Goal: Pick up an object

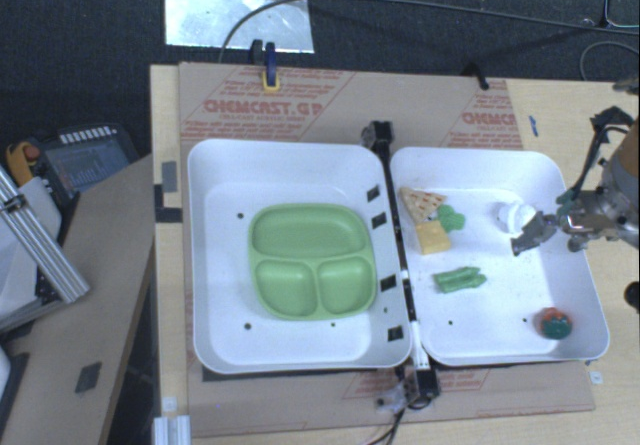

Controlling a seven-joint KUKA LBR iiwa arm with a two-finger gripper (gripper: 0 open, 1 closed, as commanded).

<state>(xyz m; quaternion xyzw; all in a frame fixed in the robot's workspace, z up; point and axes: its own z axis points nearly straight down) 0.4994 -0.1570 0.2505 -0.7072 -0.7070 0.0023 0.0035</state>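
Note:
The right bin (560, 173) holds several small objects: a tan waffle-like wedge (422, 202), a yellow block (433, 237) with a green piece (451, 220) beside it, a green pod-shaped toy (459, 280), a white object (511, 215) and a red-and-green round toy (554, 323) near the front right corner. My gripper (528, 236) reaches in from the right edge and hangs just right of and below the white object. Nothing shows between its fingers.
The left bin (215, 173) holds a green divided plate (308, 261). A black clip divider (392, 233) joins the two bins. Cardboard lies under both bins. A tablet-like device (85, 163) and metal rail (35, 238) sit on the left side table.

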